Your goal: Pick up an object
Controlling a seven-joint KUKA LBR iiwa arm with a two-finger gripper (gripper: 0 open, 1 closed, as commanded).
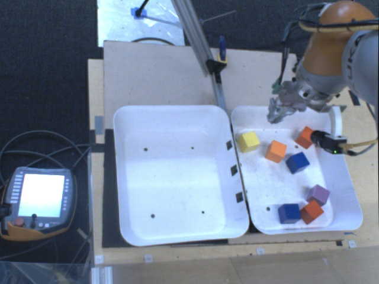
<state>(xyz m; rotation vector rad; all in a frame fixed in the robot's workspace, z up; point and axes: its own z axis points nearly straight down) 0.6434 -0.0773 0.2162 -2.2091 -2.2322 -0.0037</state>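
Claw (277,115), finger state indiscernible, is hovering over the right white bin's (343,185) far edge; yellow wooden cube (249,141) is lying nearer, leftward.

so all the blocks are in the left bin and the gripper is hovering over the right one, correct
Not quite. In the camera view the blocks, such as the yellow block and the purple block, lie in the right bin, not the left bin. The rest holds: the gripper hovers over the right bin, near its far edge.
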